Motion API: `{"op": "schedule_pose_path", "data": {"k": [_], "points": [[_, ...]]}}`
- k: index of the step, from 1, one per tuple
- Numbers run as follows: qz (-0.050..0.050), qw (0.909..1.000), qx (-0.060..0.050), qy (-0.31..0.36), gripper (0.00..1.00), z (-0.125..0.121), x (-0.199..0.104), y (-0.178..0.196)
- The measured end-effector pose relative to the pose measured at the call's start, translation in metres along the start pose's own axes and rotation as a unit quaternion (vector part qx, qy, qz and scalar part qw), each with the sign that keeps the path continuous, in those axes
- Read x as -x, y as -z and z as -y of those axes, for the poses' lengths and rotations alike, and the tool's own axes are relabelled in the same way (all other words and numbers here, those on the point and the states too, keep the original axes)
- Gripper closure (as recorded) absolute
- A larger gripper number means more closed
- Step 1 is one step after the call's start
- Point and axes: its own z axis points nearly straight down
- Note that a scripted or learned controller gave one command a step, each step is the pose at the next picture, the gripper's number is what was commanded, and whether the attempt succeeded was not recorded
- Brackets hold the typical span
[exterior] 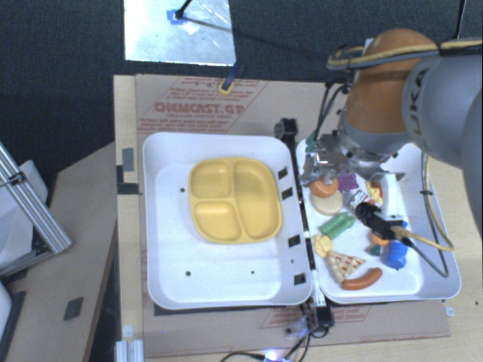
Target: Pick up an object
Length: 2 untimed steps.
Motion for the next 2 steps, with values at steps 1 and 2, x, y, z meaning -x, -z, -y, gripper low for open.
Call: {"op": "schedule_pose_path", "data": {"k": [1, 2], "points": [[0.000, 1.0000, -0.001, -0.002, 1.00, 0.0109, 0.0008, -0.0176], [0.000, 1.0000, 0.000, -0.002, 1.00, 0.0085, 0.0080, -0.0145]]}}
